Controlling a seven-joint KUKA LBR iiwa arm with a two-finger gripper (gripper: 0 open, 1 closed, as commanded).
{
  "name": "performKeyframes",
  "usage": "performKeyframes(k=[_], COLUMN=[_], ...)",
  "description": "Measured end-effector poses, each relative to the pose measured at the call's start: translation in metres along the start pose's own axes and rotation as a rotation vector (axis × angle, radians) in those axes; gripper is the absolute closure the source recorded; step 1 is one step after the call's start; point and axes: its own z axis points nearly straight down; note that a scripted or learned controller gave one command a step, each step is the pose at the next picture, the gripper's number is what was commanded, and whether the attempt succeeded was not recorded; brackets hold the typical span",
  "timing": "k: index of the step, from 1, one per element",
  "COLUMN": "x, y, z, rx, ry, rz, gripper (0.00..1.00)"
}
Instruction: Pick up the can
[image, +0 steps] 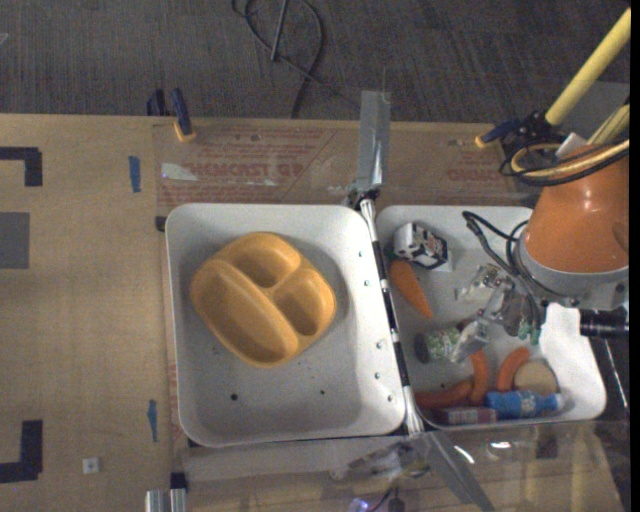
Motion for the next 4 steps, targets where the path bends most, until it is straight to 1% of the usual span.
performKeyframes(k=[1,2,3,4], x=[0.043,0.083,0.014,0.039], y=[0.097,0.077,0.021,0.023], z=[-0.032,-0.031,-0.031,-0.031], rx=[-0.001,0.001,0.001,0.001], ry=[-0.002,0.002,-0.003,0.001], rz=[0.079,0.086,0.308,0.044], gripper=[0.00,0.00,0.00,0.00])
